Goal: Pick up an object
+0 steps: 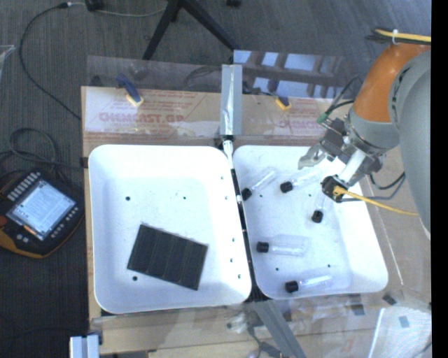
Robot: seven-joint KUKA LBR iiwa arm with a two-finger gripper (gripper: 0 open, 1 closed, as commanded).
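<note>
- Carpet (42,63), dark and ribbed, is being seen all round the bench, with a black cable (31,105) looping across it at the left.
- A handheld control pendant (38,213) with a lit screen is being shown lying on the carpet beside the left bin.
- Black tripod legs (185,21) are being seen at the top of the view.
- A brown board (161,115) with faded red lettering is being shown behind the bins, held by two clamps with yellow tips.
- The left bin (112,168) is being occupied by a flat black ribbed panel (168,256), lying at a slant near its front.
- The right bin (350,259) is being occupied by several clear tubes with black caps, scattered well apart: one (257,183) near the dividing wall, one (283,245) at mid-bin, one (308,283) near the front, and others by the gripper.
- The gripper (329,168) is being held over the back right part of the right bin, above those tubes.
- Whether its pincer is apart or together cannot be told; nothing is being seen between the fingers.
</note>
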